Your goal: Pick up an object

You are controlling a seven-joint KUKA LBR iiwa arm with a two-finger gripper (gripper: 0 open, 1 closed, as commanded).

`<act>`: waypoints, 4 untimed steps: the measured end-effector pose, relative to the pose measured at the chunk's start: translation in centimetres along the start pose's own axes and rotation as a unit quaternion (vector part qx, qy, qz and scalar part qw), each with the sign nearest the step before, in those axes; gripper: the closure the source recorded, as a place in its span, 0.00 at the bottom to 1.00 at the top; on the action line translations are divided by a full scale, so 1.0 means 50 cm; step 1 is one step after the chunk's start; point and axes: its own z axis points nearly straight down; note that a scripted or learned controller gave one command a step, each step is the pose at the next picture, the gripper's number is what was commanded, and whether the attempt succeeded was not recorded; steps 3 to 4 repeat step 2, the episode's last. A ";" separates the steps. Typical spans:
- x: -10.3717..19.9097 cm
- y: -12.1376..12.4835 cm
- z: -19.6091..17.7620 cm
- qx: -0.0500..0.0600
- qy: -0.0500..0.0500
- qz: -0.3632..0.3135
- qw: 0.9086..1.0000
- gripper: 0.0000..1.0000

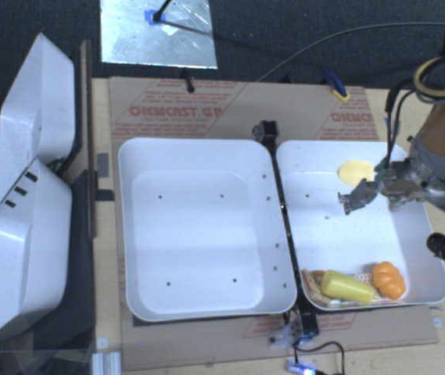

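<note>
- Underneath, a brown board [206, 104] printed with red lettering covers the bench, with dark carpet [300, 14] behind it and a shiny metal sheet [158, 20] lying on that floor.
- Two white bins sit side by side; the left bin [202, 225] shows bare white floor.
- In the right bin [316, 241], a pale yellow disc [354, 171] lies near the far wall, while a yellow bottle [347, 287] and an orange pumpkin-shaped toy [389, 280] rest along the near wall.
- Over the right bin, the gripper [355, 200] hangs with its fingers parted, grasping nothing, just beside the disc.

Bench [230, 100] — two white bins [199, 233]
</note>
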 end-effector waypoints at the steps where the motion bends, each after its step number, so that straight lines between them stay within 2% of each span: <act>1: 0.014 0.021 0.109 0.002 0.000 -0.001 1.000 0.00; 2: -0.155 0.065 0.251 0.003 0.000 0.003 1.000 0.00; 4: -0.155 0.065 0.251 0.003 0.000 0.003 1.000 0.00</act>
